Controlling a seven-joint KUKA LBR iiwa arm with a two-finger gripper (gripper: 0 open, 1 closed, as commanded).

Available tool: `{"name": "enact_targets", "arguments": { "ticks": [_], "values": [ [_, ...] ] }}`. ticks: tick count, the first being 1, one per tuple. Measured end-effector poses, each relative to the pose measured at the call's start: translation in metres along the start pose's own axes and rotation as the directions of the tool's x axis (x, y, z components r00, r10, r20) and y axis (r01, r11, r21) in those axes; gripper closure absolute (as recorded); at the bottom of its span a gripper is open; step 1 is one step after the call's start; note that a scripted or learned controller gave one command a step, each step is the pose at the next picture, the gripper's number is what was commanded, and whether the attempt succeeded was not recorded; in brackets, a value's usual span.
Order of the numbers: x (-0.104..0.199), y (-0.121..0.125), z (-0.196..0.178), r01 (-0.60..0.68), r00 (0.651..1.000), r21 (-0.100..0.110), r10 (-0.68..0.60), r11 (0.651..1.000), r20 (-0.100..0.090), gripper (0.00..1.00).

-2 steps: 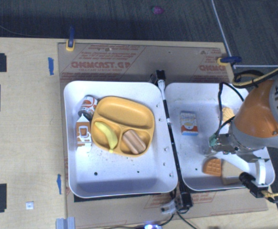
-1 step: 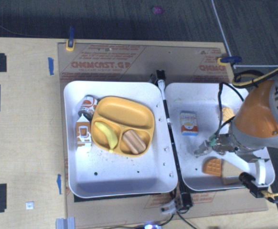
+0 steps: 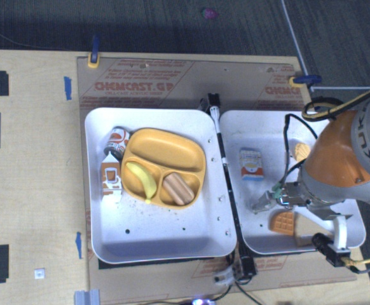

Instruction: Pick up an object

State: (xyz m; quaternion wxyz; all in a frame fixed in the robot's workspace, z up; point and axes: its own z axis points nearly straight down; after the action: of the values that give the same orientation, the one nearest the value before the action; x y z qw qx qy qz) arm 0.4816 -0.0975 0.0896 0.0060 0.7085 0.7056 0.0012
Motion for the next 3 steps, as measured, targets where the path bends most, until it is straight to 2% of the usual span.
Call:
{"name": "enact_targets", "arguments": {
  "ticks": [1,2,3],
  "values": [
    [-0.004,0.003,-0.011,-0.004,1.0,-0.012,0.004,1.0,0.012,1.0],
    [-0.004,0.003,-0.011,-0.004,1.0,-0.012,0.004,1.0,0.011,0.0],
    [0.003,0.0,0.0,0.0,1.0,0.0,0.0,1.0,-0.001,0.0]
  ]
}}
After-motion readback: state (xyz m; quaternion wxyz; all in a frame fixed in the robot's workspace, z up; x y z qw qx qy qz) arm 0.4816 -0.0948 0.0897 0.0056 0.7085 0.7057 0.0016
